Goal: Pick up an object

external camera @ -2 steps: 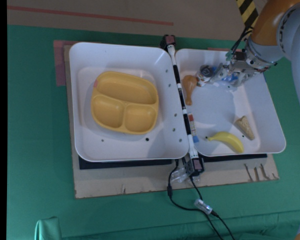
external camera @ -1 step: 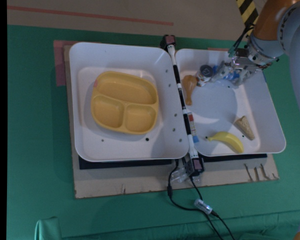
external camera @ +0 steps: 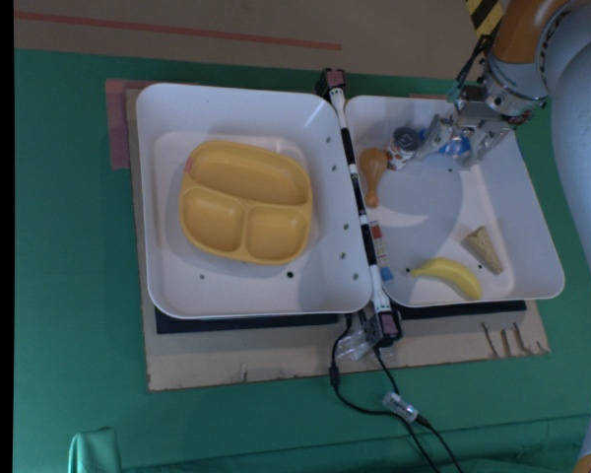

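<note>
Cable at the front: loose black cable (external camera: pixel 374 392) trails off the bench edge, well away from my reach, no worry there.

Banana (external camera: pixel 449 277): lies in the right bin (external camera: pixel 532 264), near its front rim. Long axis runs roughly left to right, curve bowed, one tip toward the divider, the other toward the cone.

Cone (external camera: pixel 484 248): just behind the banana, tip pointing toward the front right.

Yellow tray (external camera: pixel 244 203): sits alone in the left bin (external camera: pixel 167 274), three compartments.

Drumstick (external camera: pixel 372 172): by the divider, long axis front to back, fat end at the far side.

Small can (external camera: pixel 404 146): just beside the drumstick's fat end, label facing up-ish.

My gripper (external camera: pixel 461 144): down at the far end of the right bin, fingers spread, straddling something blue (external camera: pixel 456 147). Looks like my target, too hidden to say which way it points.

What could go wrong: honestly, the blue thing sits close to the bin's far wall and near the can, so closing might just nudge it away or clip the can. Nothing's pinched yet, so lifting now gets me air.
</note>
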Robot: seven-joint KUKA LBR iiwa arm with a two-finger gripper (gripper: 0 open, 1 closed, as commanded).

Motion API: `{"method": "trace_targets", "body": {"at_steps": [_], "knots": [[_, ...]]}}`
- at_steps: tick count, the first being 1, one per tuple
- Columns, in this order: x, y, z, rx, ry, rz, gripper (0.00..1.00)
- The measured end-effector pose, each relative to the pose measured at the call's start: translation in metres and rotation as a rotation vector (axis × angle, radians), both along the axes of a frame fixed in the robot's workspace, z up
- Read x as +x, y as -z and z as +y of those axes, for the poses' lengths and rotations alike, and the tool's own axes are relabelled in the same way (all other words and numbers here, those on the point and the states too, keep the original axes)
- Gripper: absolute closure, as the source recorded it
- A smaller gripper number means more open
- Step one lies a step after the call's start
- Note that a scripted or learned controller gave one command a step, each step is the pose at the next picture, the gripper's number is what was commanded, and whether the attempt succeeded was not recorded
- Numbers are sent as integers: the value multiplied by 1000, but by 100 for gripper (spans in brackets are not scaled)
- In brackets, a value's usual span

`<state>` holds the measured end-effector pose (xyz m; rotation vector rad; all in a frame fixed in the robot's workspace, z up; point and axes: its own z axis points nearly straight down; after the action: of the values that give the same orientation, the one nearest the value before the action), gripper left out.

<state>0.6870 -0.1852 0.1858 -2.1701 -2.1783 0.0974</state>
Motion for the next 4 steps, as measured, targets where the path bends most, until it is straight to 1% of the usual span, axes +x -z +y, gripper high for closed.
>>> {"method": "trace_targets", "body": {"at_steps": [1, 2, 3, 4], "knots": [[-1, -1, 19, -17, 10, -9, 0], [7, -3, 56, -24, 27, -54, 0], [7, -19, 53, -27, 36, -52, 100], [10, -133, 122, -5, 7, -108, 100]]}}
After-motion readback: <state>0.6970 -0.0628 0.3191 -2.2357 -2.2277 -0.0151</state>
